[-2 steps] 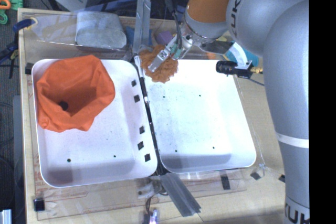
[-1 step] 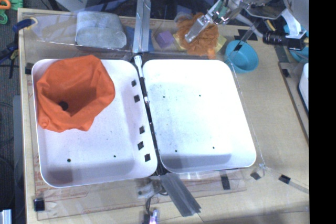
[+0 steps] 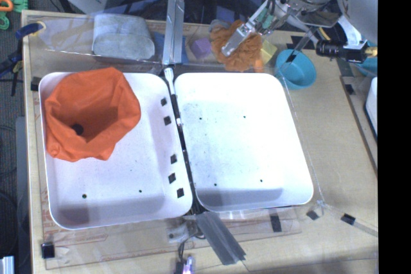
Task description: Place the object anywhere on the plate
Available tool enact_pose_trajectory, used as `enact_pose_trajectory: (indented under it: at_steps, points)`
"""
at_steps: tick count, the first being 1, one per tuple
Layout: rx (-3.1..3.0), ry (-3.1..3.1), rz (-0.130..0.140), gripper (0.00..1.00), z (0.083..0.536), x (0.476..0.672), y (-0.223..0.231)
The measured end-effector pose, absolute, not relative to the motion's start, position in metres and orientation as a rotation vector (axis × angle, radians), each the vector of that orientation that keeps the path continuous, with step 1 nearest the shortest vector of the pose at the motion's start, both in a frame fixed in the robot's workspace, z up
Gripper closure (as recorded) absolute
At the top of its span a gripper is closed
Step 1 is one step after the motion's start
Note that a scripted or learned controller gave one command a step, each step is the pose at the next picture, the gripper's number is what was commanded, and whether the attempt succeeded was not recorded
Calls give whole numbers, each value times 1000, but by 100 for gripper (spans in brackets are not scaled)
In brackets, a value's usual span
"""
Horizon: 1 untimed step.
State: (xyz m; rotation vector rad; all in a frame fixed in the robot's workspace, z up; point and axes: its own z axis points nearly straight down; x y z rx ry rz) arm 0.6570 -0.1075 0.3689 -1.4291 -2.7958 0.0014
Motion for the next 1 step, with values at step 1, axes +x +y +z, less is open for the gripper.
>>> enact_pose_trajectory:
  at_steps: [1]
  points:
    - [-1498,-2759,3,100,365,657,-109]
